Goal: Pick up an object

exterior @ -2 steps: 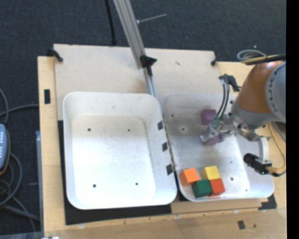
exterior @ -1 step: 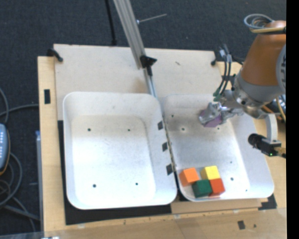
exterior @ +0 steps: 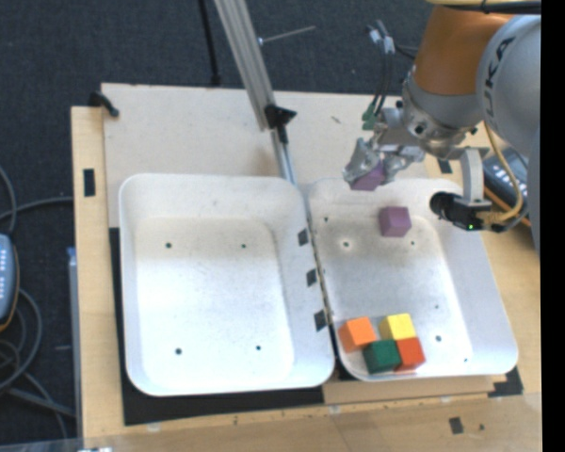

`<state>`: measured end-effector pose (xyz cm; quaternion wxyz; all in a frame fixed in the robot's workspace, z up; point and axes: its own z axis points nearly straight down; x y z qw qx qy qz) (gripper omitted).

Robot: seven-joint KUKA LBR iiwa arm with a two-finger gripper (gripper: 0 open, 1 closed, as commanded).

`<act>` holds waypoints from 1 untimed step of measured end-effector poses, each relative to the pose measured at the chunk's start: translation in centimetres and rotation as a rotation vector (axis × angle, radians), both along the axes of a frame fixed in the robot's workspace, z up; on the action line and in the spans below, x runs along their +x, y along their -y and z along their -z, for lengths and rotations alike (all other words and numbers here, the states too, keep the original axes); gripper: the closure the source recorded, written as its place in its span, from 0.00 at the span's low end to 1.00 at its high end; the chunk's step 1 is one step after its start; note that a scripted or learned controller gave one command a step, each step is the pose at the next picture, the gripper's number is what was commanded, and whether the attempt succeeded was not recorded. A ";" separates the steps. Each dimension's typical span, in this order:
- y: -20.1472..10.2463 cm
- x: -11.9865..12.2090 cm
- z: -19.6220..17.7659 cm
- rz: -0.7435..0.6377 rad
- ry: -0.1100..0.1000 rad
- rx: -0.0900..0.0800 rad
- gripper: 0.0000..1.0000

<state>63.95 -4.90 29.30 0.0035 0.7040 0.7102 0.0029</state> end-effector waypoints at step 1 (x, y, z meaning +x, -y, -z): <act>-7.1 3.3 -1.5 0.000 -0.005 0.002 1.00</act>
